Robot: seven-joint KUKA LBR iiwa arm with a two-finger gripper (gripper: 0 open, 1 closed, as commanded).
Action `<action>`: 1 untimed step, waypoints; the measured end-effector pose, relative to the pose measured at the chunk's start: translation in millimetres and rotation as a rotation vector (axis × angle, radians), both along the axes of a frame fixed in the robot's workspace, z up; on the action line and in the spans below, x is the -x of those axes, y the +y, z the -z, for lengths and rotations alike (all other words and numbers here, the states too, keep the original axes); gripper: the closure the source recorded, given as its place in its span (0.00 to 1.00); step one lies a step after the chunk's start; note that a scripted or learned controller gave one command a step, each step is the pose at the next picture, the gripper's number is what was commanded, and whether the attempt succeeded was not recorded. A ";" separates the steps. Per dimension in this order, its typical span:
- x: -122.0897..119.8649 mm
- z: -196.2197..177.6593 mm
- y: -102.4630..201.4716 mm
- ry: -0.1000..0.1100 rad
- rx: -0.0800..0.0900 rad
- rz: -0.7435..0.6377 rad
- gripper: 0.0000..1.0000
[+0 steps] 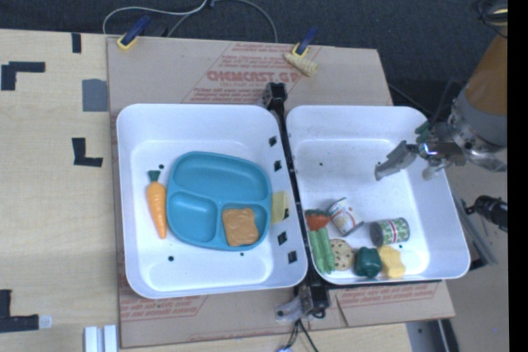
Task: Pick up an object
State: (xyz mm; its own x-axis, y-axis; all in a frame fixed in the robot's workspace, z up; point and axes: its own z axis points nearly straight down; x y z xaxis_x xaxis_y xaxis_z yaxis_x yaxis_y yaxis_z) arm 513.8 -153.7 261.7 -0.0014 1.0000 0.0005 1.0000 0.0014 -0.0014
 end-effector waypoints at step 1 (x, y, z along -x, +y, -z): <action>-0.5 48.5 32.2 0.003 0.000 -0.001 0.00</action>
